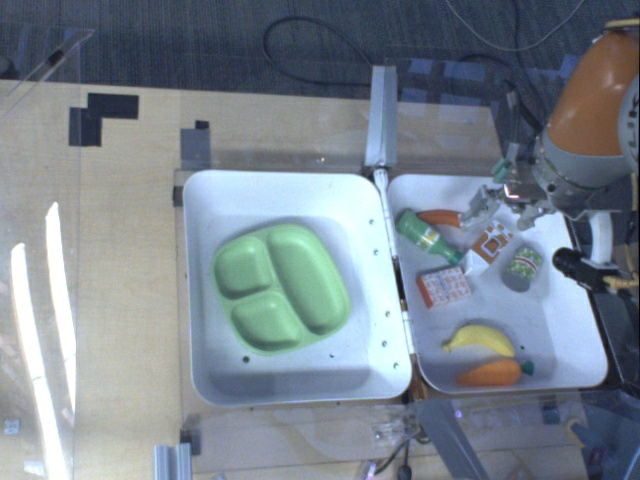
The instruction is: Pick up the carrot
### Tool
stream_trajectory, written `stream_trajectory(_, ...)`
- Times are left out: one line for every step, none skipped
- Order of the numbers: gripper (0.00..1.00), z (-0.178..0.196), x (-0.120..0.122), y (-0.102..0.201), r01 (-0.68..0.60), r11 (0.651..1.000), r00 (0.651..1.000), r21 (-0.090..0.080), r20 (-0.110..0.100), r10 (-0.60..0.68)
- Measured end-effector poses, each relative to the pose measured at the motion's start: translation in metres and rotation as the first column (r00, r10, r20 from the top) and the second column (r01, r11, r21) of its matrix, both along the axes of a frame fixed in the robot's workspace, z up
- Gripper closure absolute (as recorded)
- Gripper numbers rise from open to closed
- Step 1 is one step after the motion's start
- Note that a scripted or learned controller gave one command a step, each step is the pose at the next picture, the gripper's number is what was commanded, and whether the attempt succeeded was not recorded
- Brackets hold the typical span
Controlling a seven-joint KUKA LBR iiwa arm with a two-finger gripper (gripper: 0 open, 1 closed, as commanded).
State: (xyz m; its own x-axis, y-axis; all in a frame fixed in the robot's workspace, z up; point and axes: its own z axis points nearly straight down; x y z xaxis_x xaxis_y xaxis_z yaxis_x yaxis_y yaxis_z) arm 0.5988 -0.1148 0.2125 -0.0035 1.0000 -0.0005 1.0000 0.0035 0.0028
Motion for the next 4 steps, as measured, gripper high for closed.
stream_trajectory(0.00,-0.092,0.021,0.018,0.216,0.977,0.976,0.001,0.022,-0.215)
stream_trajectory(0.00,-0.105,0.055,-0.036,0.232,0.973,0.972,-0.003,0.033,-0.232)
stream_trajectory(0.00,-0.106,0.053,-0.029,0.264,0.965,0.964,0.002,0.027,-0.264)
stream_trajectory(0.00,-0.106,0.053,-0.029,0.298,0.955,0.954,0.003,0.026,-0.298)
